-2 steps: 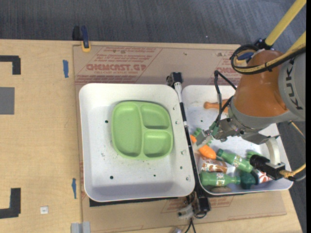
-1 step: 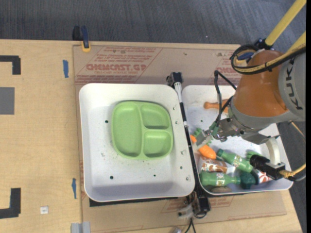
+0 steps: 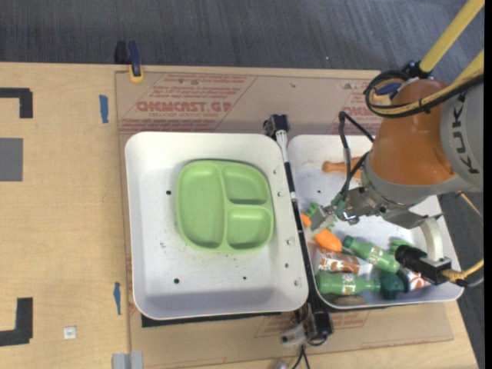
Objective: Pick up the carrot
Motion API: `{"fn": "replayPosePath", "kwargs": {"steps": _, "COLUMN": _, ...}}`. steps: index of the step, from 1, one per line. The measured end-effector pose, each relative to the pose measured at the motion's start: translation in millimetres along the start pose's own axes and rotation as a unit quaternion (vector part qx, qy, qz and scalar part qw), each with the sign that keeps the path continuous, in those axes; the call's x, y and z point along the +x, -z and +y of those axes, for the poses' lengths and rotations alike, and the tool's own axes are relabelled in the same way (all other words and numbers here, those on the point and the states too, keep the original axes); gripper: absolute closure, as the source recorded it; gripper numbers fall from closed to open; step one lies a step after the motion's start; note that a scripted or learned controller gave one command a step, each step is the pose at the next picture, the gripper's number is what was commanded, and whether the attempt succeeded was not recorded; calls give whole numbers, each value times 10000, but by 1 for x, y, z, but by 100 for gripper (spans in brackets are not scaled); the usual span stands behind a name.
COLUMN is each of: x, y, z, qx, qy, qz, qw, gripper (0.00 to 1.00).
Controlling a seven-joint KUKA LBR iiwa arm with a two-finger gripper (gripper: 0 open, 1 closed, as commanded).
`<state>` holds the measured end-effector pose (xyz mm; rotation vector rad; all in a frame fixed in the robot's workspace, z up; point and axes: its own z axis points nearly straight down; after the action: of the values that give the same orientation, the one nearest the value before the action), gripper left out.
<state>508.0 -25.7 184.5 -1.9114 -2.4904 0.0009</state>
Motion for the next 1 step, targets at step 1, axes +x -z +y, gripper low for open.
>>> {"fn": "replayPosePath", "kwargs": {"steps": 1, "x": 0, "y": 0, "z": 0, "qx": 0, "qy": 0, "qz": 0, "qw": 10000, "gripper": 0}}
